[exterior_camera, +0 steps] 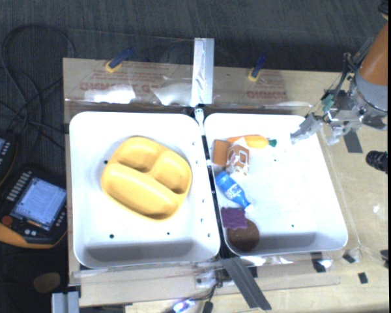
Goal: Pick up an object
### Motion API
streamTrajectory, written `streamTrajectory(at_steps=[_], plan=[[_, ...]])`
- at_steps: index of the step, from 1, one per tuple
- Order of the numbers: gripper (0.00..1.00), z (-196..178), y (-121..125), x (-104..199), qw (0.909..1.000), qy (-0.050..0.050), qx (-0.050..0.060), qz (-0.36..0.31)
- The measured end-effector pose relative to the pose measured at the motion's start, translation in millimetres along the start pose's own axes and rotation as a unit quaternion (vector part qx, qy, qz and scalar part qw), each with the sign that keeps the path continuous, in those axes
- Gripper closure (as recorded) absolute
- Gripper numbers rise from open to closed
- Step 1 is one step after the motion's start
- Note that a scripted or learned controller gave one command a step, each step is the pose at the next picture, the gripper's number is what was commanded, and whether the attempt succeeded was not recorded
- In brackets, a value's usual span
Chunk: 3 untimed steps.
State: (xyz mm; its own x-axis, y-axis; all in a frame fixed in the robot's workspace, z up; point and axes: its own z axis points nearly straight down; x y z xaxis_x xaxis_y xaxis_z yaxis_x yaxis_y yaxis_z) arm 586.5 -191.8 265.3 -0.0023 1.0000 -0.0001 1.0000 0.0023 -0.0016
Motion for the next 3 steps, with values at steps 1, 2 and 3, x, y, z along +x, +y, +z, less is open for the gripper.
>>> streamTrajectory(at_steps=[1,2,3], plan=[[0.0,52,69,28,0.9988,-0.001,0.001,-0.05],[0.0,143,74,59,0.9695,-0.005,-0.011,-0.245],[0.0,155,90,51,0.9688,0.001,-0.006,-0.248]])
